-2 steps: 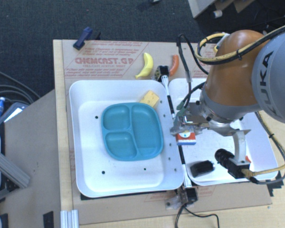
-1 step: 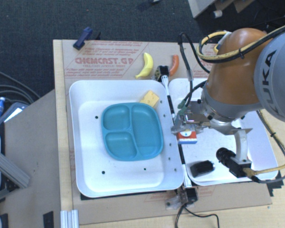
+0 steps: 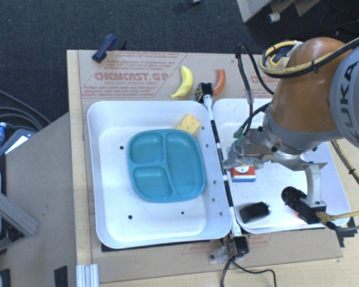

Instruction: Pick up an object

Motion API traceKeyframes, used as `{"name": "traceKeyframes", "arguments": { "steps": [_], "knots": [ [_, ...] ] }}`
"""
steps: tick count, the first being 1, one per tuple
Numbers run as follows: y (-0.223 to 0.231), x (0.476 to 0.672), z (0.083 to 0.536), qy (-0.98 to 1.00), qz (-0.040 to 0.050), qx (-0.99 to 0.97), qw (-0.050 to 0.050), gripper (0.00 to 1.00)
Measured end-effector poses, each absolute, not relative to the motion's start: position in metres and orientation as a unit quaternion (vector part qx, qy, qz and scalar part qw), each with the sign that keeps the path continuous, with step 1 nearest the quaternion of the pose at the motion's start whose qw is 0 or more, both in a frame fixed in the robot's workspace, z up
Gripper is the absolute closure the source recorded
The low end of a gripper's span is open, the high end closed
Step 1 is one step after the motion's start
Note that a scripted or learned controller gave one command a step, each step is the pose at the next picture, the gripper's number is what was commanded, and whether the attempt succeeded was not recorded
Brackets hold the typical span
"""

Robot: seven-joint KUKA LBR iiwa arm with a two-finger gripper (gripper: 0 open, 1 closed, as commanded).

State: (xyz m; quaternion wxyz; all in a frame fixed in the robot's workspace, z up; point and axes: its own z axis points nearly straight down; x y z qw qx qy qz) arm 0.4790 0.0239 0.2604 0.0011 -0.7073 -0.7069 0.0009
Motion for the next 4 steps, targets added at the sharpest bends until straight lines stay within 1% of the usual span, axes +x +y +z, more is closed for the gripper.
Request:
{"name": "traceKeyframes", "arguments": {
  "steps": [1, 2, 3, 4],
  "knots": [
    [0.023, 0.504, 0.254, -0.707, 0.0003, -0.707, 0.000, 1.00],
    [-0.019, 0.479, 0.256, -0.707, 0.0011, -0.707, 0.001, 1.00],
    [0.053, 0.479, 0.256, -0.707, 0.0003, -0.707, 0.001, 1.00],
    [0.054, 0.479, 0.264, -0.707, -0.0002, -0.707, 0.000, 1.00]
  ]
}}
